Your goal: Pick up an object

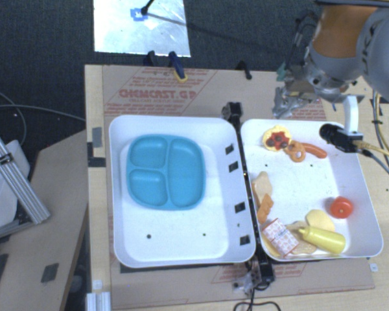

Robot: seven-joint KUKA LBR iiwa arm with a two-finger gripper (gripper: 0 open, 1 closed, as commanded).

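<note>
Overhead, the left white bin holds a blue divided plate. The right white bin holds toy food: crackers, a wrapped candy, a small pizza, a pretzel, a sausage, a yellow squeeze bottle and a tomato. The claw hangs above that bin's far edge, holding nothing; whether it is apart or together, I cannot tell.
</note>
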